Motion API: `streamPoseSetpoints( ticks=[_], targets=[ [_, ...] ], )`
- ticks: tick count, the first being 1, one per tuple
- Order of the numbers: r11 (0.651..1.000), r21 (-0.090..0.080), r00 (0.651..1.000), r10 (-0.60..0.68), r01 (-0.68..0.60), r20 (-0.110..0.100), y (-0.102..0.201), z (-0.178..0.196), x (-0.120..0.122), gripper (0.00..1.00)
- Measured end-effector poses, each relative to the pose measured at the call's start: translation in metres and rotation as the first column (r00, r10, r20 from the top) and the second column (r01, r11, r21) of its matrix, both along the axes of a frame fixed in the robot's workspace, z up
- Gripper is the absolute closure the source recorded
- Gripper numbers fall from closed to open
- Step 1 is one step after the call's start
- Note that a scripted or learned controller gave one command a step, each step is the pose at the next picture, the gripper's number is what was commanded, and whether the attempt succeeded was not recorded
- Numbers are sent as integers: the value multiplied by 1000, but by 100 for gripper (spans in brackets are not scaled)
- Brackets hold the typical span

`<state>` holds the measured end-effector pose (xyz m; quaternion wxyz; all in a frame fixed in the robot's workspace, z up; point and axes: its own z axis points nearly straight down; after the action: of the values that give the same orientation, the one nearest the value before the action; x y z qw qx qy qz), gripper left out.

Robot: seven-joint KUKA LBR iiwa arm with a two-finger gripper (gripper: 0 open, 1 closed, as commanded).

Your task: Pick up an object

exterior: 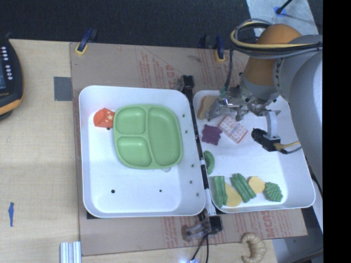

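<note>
- Surface (38, 163): pale wood-grain top, overlaid by a brown cardboard sheet (137, 56) with faint red print.
- Left bin (137, 201): shallow, white, smooth plastic, rounded corners. Holds a matte green divided plate (148, 136) with three compartments; a small red-orange piece (102, 118) touches the plate at its 9 o'clock edge.
- Right bin (274, 169): same make. At its 6 o'clock edge lies a row of green ribbed vegetable pieces (239, 187), yellow slices (256, 185) and a knobbly green floret (273, 192). Near 10 o'clock lie a purple jagged piece (211, 134) and a pink-and-white patterned packet (234, 129); a tan piece (203, 108) sits at the 11 o'clock corner.
- Arm (274, 53): grey with an orange band, enters from 3 o'clock.
- Pincer (233, 109): metallic, low over the right bin just above the packet; whether it is wide or narrow, I cannot tell.
</note>
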<state>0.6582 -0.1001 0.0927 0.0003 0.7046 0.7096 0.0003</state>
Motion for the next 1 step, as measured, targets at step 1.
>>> streamPoseSetpoints(
  ticks=[1],
  targets=[
    [1000, -1, 1000, -4, 4, -8, -3, -1, -35, 0]
  ],
)
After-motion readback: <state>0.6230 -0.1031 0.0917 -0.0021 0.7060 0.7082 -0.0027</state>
